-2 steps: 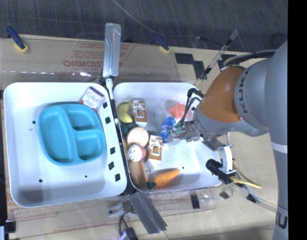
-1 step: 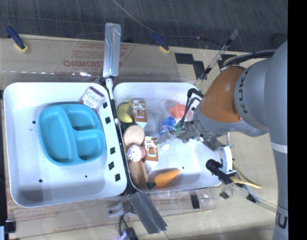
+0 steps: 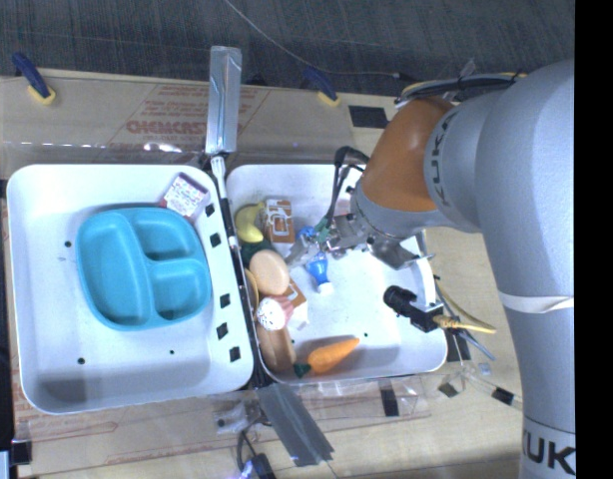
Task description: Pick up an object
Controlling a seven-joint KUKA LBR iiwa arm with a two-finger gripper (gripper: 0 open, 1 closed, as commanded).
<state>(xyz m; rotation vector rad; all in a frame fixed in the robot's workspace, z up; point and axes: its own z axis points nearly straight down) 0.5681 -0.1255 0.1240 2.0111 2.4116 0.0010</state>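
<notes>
1. Two shallow white bins stand side by side on the bench, the left bin [image 3: 27,267] and the right bin [image 3: 371,302], meeting along a shared middle wall.
2. One grey robot arm [image 3: 526,188] with an orange band [image 3: 406,158] above the wrist reaches in from the right and bends down over the right bin.
3. One blue plastic divided tray [image 3: 145,265] lies flat in the middle of the left bin.
4. One gripper [image 3: 321,242] hangs over the upper middle of the right bin. From this angle I cannot tell whether it is released, clenched or grasping anything.
5. One orange carrot with a green tip [image 3: 331,352] lies near the front wall of the right bin, with its green tip to the left.
6. One brown elongated piece [image 3: 275,347] lies along the middle wall, touching the carrot's green tip.
7. One tan oval lump [image 3: 270,270] rests against the middle wall, beside the gripper's left.
8. One yellow rounded fruit [image 3: 249,224] sits in the right bin's upper left corner.
9. One small orange-brown carton [image 3: 279,220] lies touching the yellow fruit, between it and the gripper.
10. One red-and-white packet [image 3: 186,196] lies in the left bin's upper right corner, just beside the tray.
11. One white speckled ball [image 3: 272,314] sits between the tan lump and the brown piece.
12. One small blue-and-white item [image 3: 319,275], too small to identify, lies directly below the gripper and is the closest pickable object.
</notes>
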